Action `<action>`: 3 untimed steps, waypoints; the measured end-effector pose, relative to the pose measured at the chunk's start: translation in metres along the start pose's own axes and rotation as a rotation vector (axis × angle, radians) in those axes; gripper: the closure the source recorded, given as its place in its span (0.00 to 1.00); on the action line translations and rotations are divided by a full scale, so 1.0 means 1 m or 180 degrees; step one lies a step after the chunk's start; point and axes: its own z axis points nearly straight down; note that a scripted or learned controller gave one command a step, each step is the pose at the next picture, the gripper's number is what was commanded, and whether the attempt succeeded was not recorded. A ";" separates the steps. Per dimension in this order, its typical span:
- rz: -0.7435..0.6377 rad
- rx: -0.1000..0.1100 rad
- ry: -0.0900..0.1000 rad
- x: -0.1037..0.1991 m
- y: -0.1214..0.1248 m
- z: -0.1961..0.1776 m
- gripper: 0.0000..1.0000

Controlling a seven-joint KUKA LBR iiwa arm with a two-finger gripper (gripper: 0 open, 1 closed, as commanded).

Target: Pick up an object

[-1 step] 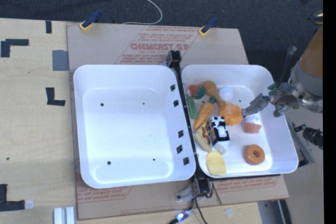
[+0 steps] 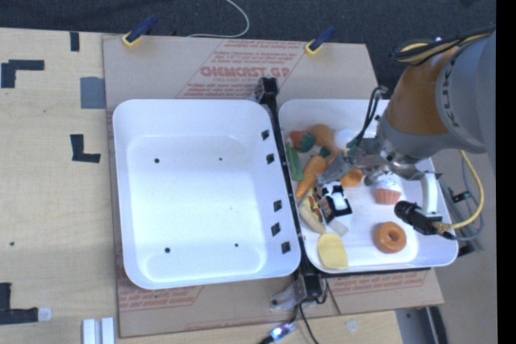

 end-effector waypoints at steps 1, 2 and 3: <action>0.0012 -0.0060 -0.0037 0.031 -0.022 0.040 0.00; 0.0014 -0.0042 -0.0026 0.030 -0.022 0.031 1.00; -0.0017 -0.0079 -0.0013 0.099 0.082 -0.066 1.00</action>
